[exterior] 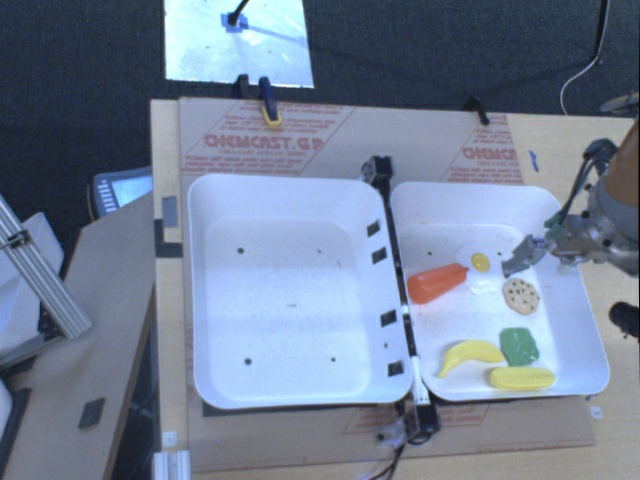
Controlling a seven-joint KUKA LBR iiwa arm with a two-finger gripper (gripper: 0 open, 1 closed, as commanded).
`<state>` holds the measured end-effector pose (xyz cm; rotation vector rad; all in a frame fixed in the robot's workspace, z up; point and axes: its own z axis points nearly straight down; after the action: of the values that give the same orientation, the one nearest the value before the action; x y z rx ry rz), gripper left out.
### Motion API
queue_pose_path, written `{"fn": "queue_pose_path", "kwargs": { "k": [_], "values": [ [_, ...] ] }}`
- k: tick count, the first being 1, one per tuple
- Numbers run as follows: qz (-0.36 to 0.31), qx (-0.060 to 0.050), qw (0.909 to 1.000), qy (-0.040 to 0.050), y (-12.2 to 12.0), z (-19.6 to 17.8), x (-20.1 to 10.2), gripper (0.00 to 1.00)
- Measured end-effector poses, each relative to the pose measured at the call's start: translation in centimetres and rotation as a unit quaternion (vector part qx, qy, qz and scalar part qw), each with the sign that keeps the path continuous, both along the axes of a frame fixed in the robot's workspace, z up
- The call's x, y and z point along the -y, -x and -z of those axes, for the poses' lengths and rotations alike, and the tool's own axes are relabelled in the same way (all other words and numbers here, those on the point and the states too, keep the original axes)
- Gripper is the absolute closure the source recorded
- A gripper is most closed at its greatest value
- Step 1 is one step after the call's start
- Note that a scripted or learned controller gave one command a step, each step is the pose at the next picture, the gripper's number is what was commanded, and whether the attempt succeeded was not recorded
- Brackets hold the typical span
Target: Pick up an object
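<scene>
The right bin (440,218) holds an orange carrot (437,283), a fried egg with a yellow yolk (480,265), a round tan cookie (520,295), a yellow banana (470,355), a green piece (519,344) and a yellow corn-like piece (521,377). My gripper (524,254) comes in from the right and hangs over the bin's right part, just above and right of the cookie and right of the egg. I see nothing between its fingers.
The left bin (290,288) lies beside the right one, split off by a black clipped divider (392,278). A cardboard sheet (300,138) lies under both bins. A grey plate (238,26) sits at the back.
</scene>
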<state>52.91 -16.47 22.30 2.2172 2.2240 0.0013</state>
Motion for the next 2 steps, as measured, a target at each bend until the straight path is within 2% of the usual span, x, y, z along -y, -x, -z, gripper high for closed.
{"fn": "queue_pose_path", "kwargs": {
  "k": [1, 2],
  "values": [
    [-0.003, 0.004, 1.0, 0.0002, 1.3, -11.2, -5.4, 0.0],
    [-0.004, 0.009, 1.0, 0.0009, -2.8, -23.8, -9.9, 0.0]
  ]
}}
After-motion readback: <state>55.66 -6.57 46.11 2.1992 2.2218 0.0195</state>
